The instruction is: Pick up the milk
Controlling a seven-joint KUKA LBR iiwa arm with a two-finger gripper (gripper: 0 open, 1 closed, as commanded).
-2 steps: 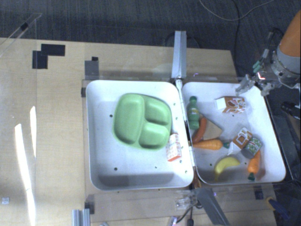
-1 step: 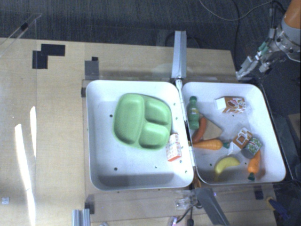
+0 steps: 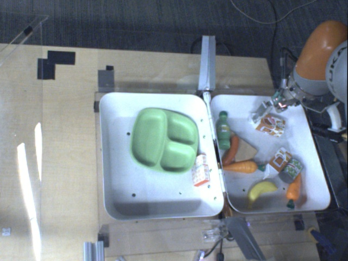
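Wooden table under two white bins. At 2 o'clock the hand [image 3: 280,99] hovers over the right bin's [image 3: 312,145] upper rim; whether it is parted or closed I cannot tell, and nothing shows in it. The milk [image 3: 200,171] lies in the left bin [image 3: 109,145], toward 5 o'clock, touching the green tray [image 3: 163,139] and just beside the dividing wall. That tight pocket could block a finger or tip the carton; open room lies below it.
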